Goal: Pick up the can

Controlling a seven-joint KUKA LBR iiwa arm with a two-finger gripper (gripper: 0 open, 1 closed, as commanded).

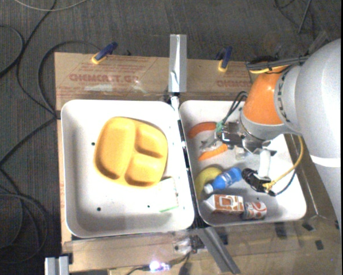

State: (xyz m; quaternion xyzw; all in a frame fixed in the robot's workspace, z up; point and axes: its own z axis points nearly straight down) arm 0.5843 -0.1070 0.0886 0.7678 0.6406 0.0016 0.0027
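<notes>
The can [255,211], white with red-orange markings, lies on its side at the front of the right bin [295,205]. Its left end touches a small brown carton [226,203]. My gripper [227,137] is lowered into the middle of the same bin, further back than the can and well apart from it. It hangs beside an orange and white object [205,132]. The wrist with its orange band [263,102] covers the bin's back right part.
A blue bottle [224,179] and a yellow round object [206,175] lie just behind the carton. A black part with a yellow cable [253,179] hangs to the right of the bottle. The left bin [80,211] holds a yellow divided tray [131,150].
</notes>
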